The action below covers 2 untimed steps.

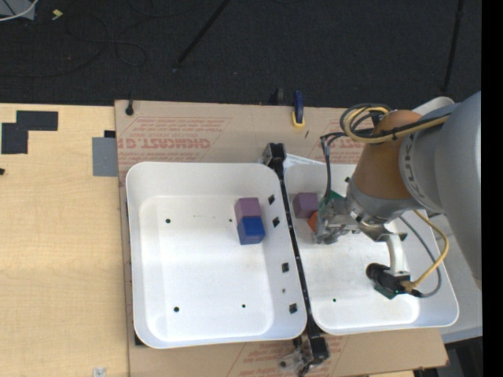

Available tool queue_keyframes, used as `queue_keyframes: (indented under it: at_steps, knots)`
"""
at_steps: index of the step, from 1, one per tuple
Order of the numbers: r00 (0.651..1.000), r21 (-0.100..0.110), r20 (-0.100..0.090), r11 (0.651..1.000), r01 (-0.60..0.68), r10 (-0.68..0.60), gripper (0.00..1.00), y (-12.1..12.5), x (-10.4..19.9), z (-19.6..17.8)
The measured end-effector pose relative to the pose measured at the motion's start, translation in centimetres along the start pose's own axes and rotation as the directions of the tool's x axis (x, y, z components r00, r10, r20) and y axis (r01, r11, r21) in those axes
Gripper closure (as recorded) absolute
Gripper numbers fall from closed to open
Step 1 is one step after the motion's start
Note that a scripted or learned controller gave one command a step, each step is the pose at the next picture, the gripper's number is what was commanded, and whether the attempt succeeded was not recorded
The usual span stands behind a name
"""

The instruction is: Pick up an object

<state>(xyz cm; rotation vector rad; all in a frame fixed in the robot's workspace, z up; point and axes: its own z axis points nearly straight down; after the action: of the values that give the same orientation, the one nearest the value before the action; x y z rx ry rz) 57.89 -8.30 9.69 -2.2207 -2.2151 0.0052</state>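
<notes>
Gripper [326, 228]: lowered in right bin [428, 316], purple block [305, 204] just beside, apparently to grasp; finger spacing could not be told.

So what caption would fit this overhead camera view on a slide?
Arm's gripper low in the right bin beside a purple block; two blocks in the left bin.

Two blocks [250, 220] touch in the left bin [157, 305]; another block [304, 204] lies in the right bin [424, 316].
</notes>
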Motion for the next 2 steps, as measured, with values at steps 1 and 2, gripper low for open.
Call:
queue_keyframes:
  at_steps: [1, 2]
  knots:
    - [1.000, 0.003, -0.001, 1.000, -0.002, 0.002, 1.00, -0.1, -0.1, -0.9]
    - [1.000, 0.002, 0.005, 1.000, 0.003, -0.003, 1.00, 3.6, -0.6, 0.7]
